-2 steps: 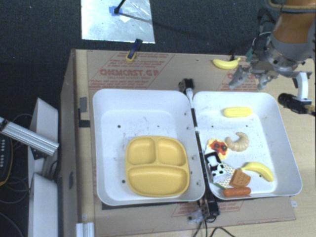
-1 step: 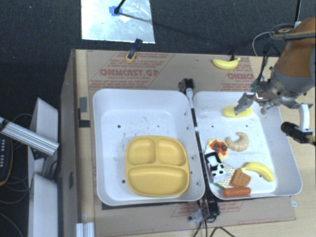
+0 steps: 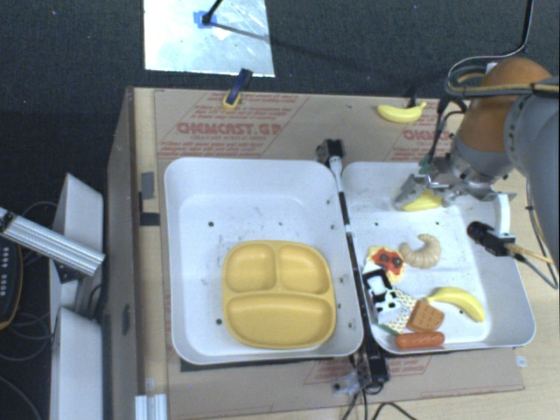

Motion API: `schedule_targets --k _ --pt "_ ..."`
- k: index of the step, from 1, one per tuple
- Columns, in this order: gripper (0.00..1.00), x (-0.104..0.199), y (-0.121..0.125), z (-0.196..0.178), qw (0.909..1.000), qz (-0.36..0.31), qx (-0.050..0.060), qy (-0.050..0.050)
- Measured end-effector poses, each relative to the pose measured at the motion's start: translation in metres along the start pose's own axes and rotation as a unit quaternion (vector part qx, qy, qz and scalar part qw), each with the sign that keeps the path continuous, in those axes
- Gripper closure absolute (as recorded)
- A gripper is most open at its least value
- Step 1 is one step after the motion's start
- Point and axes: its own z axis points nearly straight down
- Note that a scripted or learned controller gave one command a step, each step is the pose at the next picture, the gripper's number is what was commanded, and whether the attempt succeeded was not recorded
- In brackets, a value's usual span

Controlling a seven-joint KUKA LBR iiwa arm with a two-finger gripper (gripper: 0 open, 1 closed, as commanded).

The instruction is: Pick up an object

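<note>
My gripper (image 3: 429, 192) is low over the far part of the right bin (image 3: 507, 278), open, its fingers spread to either side of a small yellow banana-like piece (image 3: 423, 204) that lies on the bin floor. Nearer the camera in the same bin are a tan croissant (image 3: 423, 250), a yellow banana (image 3: 458, 302), a red and yellow piece (image 3: 385, 260), a black and white toy (image 3: 382, 292), a brown waffle piece (image 3: 424, 315) and a red sausage (image 3: 418, 340).
The left bin (image 3: 201, 199) holds a yellow divided plate (image 3: 279, 293). Another banana (image 3: 401, 110) lies on the cardboard beyond the right bin. A black divider (image 3: 346, 226) runs between the bins. A black cable plug (image 3: 486, 234) hangs beside the arm.
</note>
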Motion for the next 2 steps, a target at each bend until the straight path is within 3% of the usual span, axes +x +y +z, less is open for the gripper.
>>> schedule_targets --k 1,2 --pt "1.00 -0.001 -0.001 -0.010 1.0000 0.000 0.004 0.001" --pt "1.00 0.056 -0.030 -0.107 1.0000 -0.002 -0.001 0.002"
